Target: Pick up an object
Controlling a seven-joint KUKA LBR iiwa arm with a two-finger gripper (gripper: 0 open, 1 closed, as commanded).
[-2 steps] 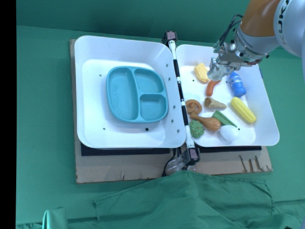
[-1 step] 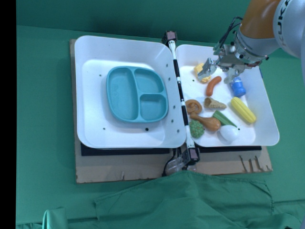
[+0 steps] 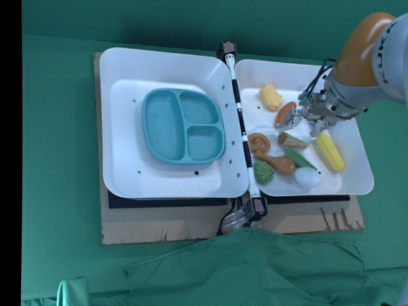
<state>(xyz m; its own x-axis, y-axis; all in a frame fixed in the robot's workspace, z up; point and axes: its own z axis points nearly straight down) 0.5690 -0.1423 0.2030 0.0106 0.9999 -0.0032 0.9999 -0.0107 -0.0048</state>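
So the red-orange toy sausage [image 3: 286, 113] sat in the right bin [image 3: 357, 171], up around 10 o'clock from that bin's middle, lying tilted with one end pointing up toward 1 o'clock. It looked smooth and glossy, kind of a hot-dog shape. The gripper [image 3: 294, 115] was right on top of its lower part, metal fingers [image 3: 285, 116] touching or nearly touching it, but honestly I couldn't tell if the pincer was open or clamped on anything; too small and blurry there.

The arm [image 3: 370, 62] came in from 2 o'clock, orange band up high, grey wrist angled down and to 8 o'clock into the bin, with cables looping over the wrist.

Other stuff in that bin: a small yellow corn piece [image 3: 270, 97] just at 11 o'clock of the sausage, a tan wedge [image 3: 292, 140] at 6 o'clock, a bigger corn cob [image 3: 330, 152] at 4 o'clock, a pretzel [image 3: 259, 142], a drumstick [image 3: 277, 163], something green and bumpy [image 3: 262, 171], a green pod [image 3: 301, 159] and a white egg [image 3: 306, 178] along the bottom.

Left bin [image 3: 121, 171] held a teal divided plate [image 3: 183, 125], roughly centered.
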